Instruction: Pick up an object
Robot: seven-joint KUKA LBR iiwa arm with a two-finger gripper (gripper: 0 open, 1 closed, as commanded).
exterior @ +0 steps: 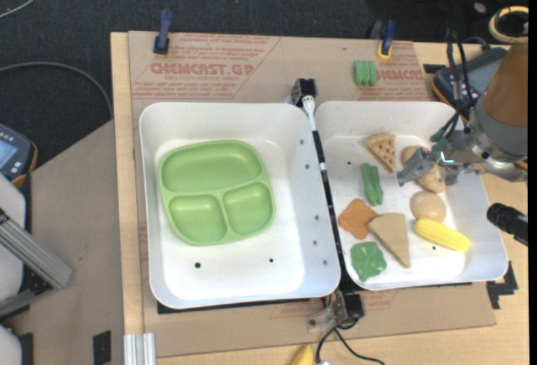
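Nearest the camera, the yellow corn (442, 234) lies in the right bin (478, 271), long axis running ten to four. Beyond it sits the tan round piece (428, 206). Farther still, at twelve o'clock from that piece, my pincer (426, 168) hangs over a pale lump (431, 179). Grip state: cannot tell. Nothing visibly held.

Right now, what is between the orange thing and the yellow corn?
In the camera view, a tan wedge lies between the orange piece and the yellow corn, in the right bin.
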